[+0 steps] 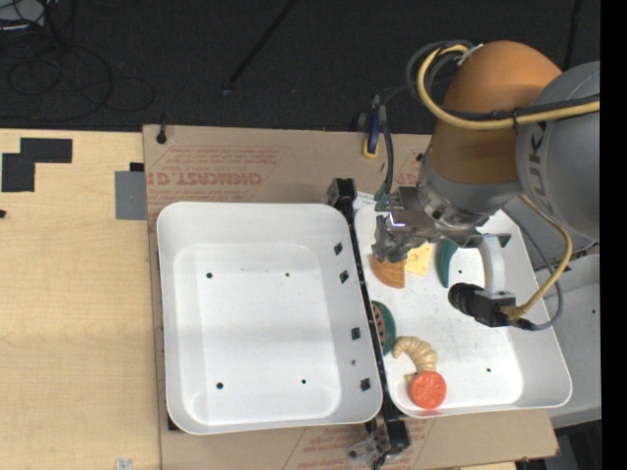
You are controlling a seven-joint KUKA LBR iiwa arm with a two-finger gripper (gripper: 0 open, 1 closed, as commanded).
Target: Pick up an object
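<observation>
My gripper (391, 245) hangs low over the upper left part of the right bin (509, 380), straight above an orange-brown wedge (391, 273) that it partly covers. A pale yellow piece (419, 260) lies just right of the wedge, and a teal object (446, 260) beside that is half hidden by the wrist. Further toward the front lie a dark green item (381, 324) against the bin's left wall, a tan curved piece (415, 351) and a round red-orange object (427, 390).
The left bin (186, 262) stands beside the right one, a black divider (357, 292) running between them. The arm's grey and orange bulk (500, 116) overhangs the right bin's back. A black cable fitting (480, 303) hangs over the bin's middle.
</observation>
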